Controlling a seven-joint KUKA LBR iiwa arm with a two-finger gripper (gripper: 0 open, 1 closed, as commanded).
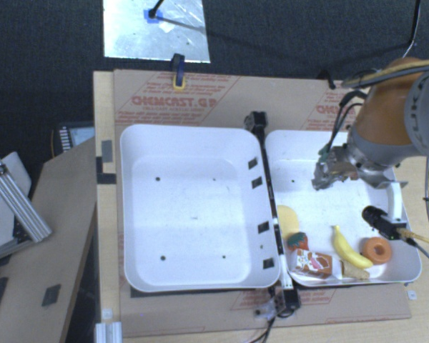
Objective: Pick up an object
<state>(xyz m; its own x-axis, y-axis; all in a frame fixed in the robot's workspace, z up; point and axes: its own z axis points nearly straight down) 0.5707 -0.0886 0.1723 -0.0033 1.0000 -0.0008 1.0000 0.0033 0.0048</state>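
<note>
Pincer (pixel 327 176) over the right bin (pixel 300 148); I cannot tell its state.
Banana (pixel 347 247), orange ring (pixel 377 249) and packet (pixel 313 263) crowd the bin's front edge; its back half lies open.

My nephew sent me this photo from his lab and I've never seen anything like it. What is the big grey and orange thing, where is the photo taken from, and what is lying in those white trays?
It is a robot arm reaching in from the right, ending in a two-finger gripper that hovers over the right bin. One fixed camera looks down at a slant on both bins. The left bin sits beside it on a cardboard sheet. In the right bin's near end lie a banana, an orange ring-shaped toy, a yellow round object, a small red item and a flat printed packet. Nothing shows between the gripper's fingers.
</note>
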